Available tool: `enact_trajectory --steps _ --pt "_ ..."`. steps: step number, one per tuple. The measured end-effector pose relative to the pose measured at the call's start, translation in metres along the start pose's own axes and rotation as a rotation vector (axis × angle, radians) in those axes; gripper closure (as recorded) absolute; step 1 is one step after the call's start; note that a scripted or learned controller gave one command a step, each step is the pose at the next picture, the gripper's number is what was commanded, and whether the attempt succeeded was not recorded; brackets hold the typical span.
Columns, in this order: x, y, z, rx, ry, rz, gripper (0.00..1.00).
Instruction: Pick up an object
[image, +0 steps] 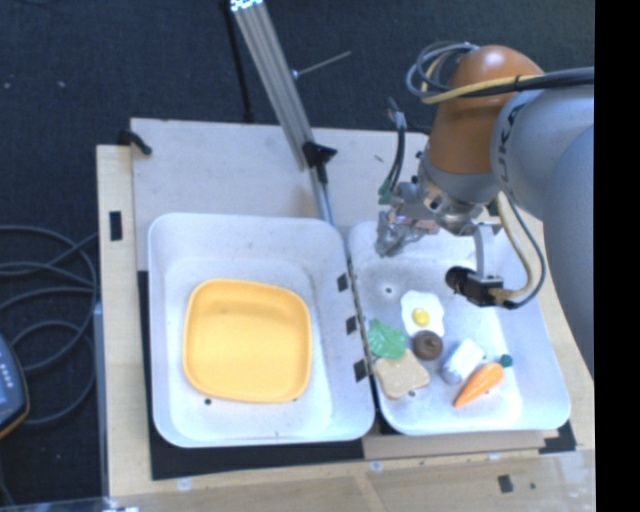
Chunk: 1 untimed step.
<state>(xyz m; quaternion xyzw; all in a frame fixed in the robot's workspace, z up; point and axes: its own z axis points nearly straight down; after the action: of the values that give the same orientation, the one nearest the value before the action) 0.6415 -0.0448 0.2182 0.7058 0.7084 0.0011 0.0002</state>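
The right bin (535, 395) holds a fried egg toy (422, 312), a brown round piece (428, 346), a green leafy piece (386, 340), a slice of toast (402, 376), a white-and-blue block (464, 358) and an orange carrot (480, 384). My gripper (396, 238) hangs over the bin's far left corner, above and to the left of the egg, with nothing visible between its fingers. The orange-banded wrist (475, 110) rises behind it.
The left bin (170, 250) carries a yellow square plate (247, 340). A metal rod (285, 95) slants down from the top to the gap between the bins. Cables (500, 285) loop beside the gripper over the right bin.
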Motion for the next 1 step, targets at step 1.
enact_trajectory --steps 1 --pt "0.0531 -0.0176 -0.0112 0.000 0.000 -0.001 1.00"
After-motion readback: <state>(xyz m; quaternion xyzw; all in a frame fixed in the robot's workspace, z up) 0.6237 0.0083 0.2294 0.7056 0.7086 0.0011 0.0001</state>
